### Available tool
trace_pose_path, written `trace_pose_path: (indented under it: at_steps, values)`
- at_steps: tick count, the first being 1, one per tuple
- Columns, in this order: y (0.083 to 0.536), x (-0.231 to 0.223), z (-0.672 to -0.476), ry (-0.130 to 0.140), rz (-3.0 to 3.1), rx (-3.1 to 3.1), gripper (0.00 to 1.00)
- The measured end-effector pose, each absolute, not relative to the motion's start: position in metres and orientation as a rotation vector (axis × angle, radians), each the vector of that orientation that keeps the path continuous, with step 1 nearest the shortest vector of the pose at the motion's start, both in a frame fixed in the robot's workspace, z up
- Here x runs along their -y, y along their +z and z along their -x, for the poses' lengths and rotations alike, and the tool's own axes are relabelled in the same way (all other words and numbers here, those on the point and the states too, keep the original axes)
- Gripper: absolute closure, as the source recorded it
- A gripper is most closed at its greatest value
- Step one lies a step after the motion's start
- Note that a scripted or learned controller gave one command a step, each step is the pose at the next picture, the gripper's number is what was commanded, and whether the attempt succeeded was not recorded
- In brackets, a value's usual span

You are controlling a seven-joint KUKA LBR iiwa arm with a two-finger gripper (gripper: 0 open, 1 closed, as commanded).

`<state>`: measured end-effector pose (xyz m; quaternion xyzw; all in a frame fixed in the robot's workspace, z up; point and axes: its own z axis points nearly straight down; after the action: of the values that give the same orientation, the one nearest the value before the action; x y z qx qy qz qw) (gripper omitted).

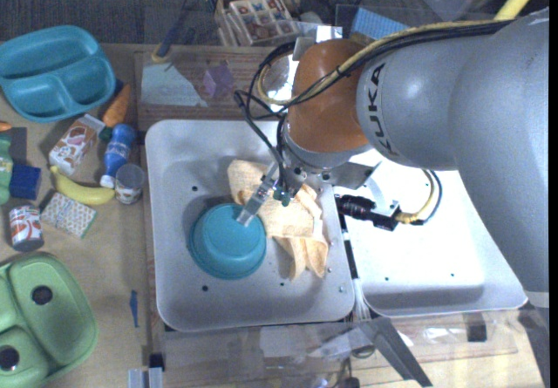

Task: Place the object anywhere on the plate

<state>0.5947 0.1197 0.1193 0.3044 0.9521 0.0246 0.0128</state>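
Reaches into the left bin (170, 151) with the hand (251, 210) low at the upper right rim of the blue round plate (222, 247), whether touching it cannot be told, nor whether open or closed. Just right of the hand and partly under the wrist, a crumpled tan object (301, 242) on the bin floor, touching the plate's right side and not on it. Far left of the hand, out on the counter (113, 290), a banana (83, 188) and a teal divided tray (57, 72).
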Motion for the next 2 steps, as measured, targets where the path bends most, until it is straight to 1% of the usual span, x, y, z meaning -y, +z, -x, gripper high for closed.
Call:
trace_pose_path:
  at_steps: [2]
  values:
    - [0.1193, -0.1196, -0.5948, 0.076, -0.948, -2.967, 0.0]
